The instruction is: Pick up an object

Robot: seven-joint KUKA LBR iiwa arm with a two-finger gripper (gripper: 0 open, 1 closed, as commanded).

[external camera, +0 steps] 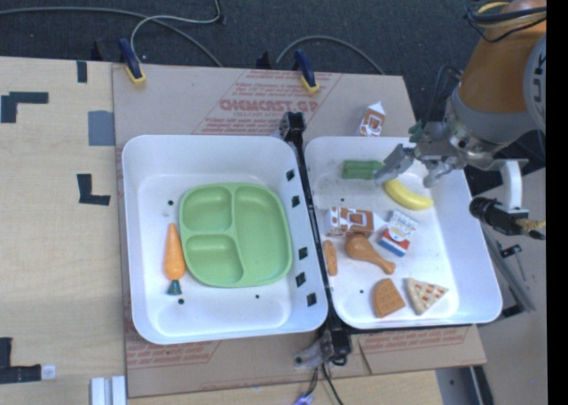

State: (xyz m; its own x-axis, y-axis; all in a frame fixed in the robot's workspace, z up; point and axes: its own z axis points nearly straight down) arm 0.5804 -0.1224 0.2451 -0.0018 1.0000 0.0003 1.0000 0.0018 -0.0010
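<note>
End effector point(417, 164) over right bin point(475, 252), fingers spread, nothing held. Toy banana point(407, 194) just below, green block point(360, 169) beside left finger. Risk: curved banana rolls away on closing; finger may nudge block.

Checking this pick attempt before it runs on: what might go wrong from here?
1. The gripper hovers with fingers spread between the green block and the banana; closing may catch neither or nudge both.
2. The banana lies near the right bin's far rim, so a push may slide it against the wall.
3. The milk carton sits outside the bins.
</note>
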